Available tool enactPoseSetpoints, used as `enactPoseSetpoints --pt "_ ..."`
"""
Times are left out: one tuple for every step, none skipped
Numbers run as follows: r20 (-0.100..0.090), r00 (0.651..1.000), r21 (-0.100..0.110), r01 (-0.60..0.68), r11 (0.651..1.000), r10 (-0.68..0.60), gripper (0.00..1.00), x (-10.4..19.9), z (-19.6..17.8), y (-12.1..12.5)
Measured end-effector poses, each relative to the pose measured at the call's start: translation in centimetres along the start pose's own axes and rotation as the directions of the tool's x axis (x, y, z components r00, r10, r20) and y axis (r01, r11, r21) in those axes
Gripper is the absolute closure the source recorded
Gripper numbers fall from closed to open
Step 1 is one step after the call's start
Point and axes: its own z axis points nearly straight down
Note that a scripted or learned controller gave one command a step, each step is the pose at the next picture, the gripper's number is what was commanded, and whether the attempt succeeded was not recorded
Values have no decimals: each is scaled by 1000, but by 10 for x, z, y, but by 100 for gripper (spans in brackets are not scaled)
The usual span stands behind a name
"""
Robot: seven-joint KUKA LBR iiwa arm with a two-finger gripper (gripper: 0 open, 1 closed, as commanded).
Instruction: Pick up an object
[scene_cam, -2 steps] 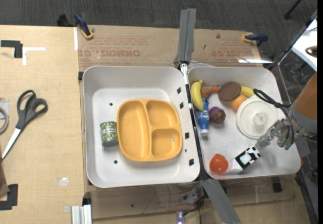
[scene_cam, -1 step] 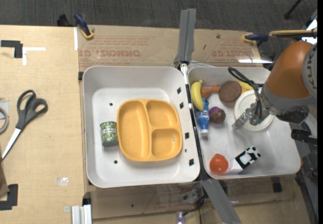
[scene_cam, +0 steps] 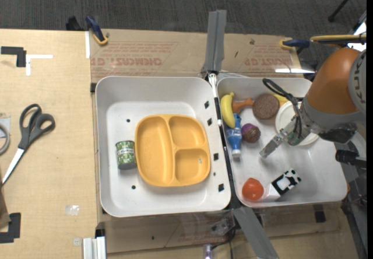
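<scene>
My wooden bench (scene_cam: 46, 193) spreads widest, pale and bare on the left, with a sheet of brown printed cardboard (scene_cam: 151, 56) lying behind the bins. On it sit the two shallow white plastic bins: the left bin (scene_cam: 111, 153) and the right bin (scene_cam: 326, 182), touching along their inner walls.

My grey arm with its orange band (scene_cam: 335, 86) comes in from the right and leans over the right bin. My gripper (scene_cam: 273, 147) hangs low over the middle of that bin, above bare white floor; I cannot tell how the pincer stands, and nothing shows in it.

In the left bin lies a yellow three-part plastic plate (scene_cam: 173, 150), and just beside its left edge stands a small green-labelled can (scene_cam: 125, 154).

On the bench to the far left lie black-handled scissors (scene_cam: 28, 132).

In the right bin, a white round bowl (scene_cam: 288, 118) rests under my wrist, partly hidden. Behind it lies a brown round patty-like disc (scene_cam: 266, 106). Along the left wall lies a yellow banana (scene_cam: 227, 111), with an orange carrot-shaped toy (scene_cam: 245, 102) just beside its top end, and a blue and white tube-like bottle (scene_cam: 235, 141) below the banana. A dark purple ball-shaped fruit (scene_cam: 250, 133) sits near the bottle, left of my gripper. At the front lie a red tomato-like ball (scene_cam: 253, 189) and, near it, a small black and white block (scene_cam: 285, 182).
</scene>
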Motion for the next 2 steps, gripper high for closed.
enactPoseSetpoints --pt "10 993 -5 -117 993 117 0 0 -3 82" --pt "6 985 -1 -170 985 170 0 -78 -21 73"
